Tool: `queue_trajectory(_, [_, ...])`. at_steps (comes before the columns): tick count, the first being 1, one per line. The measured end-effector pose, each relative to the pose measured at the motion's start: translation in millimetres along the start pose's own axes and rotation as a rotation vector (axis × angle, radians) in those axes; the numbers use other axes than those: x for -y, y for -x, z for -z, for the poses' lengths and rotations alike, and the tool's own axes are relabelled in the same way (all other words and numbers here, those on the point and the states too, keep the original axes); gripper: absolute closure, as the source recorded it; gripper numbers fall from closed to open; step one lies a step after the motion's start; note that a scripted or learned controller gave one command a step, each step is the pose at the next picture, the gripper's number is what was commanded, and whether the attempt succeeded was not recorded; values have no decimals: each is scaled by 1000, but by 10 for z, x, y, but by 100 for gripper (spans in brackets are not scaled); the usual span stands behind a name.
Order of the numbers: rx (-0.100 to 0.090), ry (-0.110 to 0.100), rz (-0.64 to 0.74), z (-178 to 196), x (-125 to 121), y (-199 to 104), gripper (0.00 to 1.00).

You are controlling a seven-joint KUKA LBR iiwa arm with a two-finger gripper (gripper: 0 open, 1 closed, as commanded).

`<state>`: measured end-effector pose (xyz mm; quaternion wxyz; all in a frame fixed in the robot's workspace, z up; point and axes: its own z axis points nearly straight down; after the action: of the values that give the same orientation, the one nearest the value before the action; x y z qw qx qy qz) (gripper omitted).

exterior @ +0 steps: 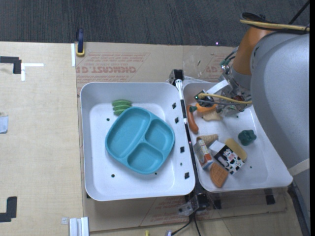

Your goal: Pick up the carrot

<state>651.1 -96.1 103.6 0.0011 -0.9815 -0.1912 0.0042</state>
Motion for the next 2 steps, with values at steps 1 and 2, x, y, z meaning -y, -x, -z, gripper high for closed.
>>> queue_trajectory(1, [7,-2,2,-7,-3,18,0])
queue_trajectory(2, [8,-2,7,85,-3,15,100])
